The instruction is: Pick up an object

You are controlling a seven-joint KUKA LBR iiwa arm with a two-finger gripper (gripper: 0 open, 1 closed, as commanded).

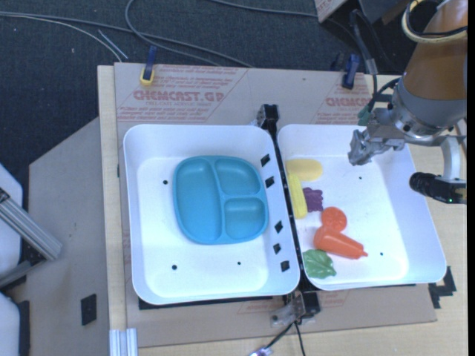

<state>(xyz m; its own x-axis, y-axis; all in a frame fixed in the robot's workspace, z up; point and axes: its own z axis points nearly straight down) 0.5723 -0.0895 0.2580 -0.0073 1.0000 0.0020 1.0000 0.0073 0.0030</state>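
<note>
Two white bins [141, 199] side by side on cardboard. Claw [359, 154] up over right bin [415, 236], grip unclear. Orange carrot toy [340, 243] well below-left, untouched.

Lab: clamped bench [223, 87], floor cables [185, 6]

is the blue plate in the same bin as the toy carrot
No, the blue plate lies in the left bin, while the toy carrot lies in the right bin.
</note>
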